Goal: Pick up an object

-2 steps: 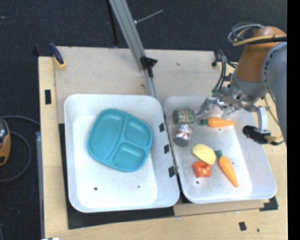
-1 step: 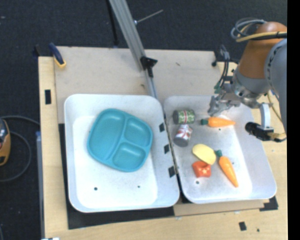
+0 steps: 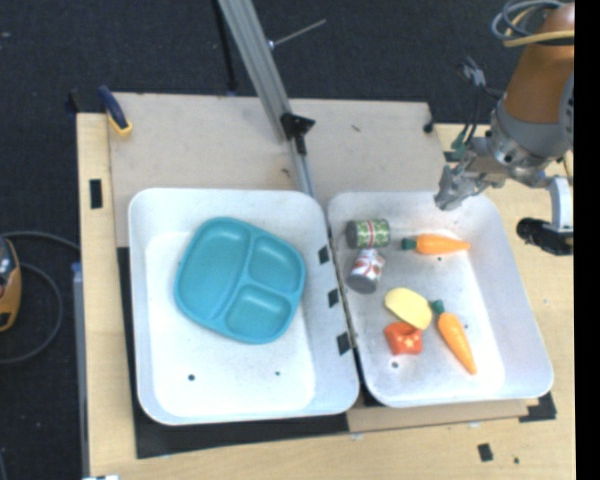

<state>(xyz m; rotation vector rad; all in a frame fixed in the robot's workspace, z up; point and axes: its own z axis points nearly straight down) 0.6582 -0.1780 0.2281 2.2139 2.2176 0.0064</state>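
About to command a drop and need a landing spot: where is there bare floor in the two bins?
Left bin: a bare strip along its near edge, below the blue plate. Right bin: open floor at the right side, past the two carrots. Crowded: its left half, around the can, yellow piece and red piece. The tool hovers at its far edge.

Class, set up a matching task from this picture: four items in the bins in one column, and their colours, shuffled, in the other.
Items:
1. plate
2. can
3. lemon
4. tomato

Colours:
A. red
B. yellow
C. blue
D. green

Pairs: 1-C, 2-D, 3-B, 4-A
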